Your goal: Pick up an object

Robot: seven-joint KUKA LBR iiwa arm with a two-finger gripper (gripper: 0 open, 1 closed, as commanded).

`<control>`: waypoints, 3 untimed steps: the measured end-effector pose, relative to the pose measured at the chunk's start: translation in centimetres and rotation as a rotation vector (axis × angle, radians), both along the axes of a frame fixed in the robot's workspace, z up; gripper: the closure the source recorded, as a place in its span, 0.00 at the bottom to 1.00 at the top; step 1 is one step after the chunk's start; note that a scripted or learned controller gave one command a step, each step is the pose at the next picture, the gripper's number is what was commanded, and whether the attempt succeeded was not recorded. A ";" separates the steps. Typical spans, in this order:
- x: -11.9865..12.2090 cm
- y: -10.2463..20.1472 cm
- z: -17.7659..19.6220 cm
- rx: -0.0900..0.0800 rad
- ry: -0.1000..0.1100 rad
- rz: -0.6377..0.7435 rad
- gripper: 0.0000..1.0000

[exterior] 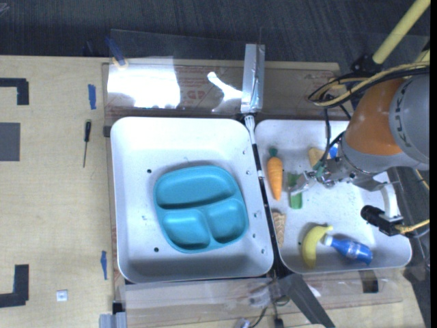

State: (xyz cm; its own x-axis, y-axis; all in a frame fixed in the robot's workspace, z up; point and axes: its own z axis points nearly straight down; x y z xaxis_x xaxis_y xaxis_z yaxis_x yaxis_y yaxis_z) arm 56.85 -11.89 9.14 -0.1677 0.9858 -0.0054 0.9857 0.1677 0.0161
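The right bin (382, 251) holds several small objects. An orange carrot (274, 175) lies near its left wall, with a small green piece (295, 198) beside it. A yellow banana (312, 241) and a blue bottle (351, 249) lie together at the front. My gripper (321, 176) hangs low over the middle of this bin, just right of the green piece. A pale yellow item (315, 157) lies right behind it. I see nothing clearly held. The wrist hides what lies under the gripper.
The left bin (130, 149) holds a blue divided plate (200, 206). A brownish item (278, 221) lies against the right bin's left wall. A black part of the arm (379, 219) and cables (341, 91) hang over the right side.
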 end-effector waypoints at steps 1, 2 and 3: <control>-0.2 -5.1 0.1 -0.003 0.006 0.107 0.00; 5.4 1.6 -0.4 0.001 0.010 0.060 0.00; 5.5 1.6 0.8 -0.001 0.004 0.061 1.00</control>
State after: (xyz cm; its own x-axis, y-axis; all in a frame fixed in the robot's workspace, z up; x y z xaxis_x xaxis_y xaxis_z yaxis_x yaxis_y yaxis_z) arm 62.40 -10.33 9.96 -0.2278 0.9737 -0.0054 0.9736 0.2278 0.0122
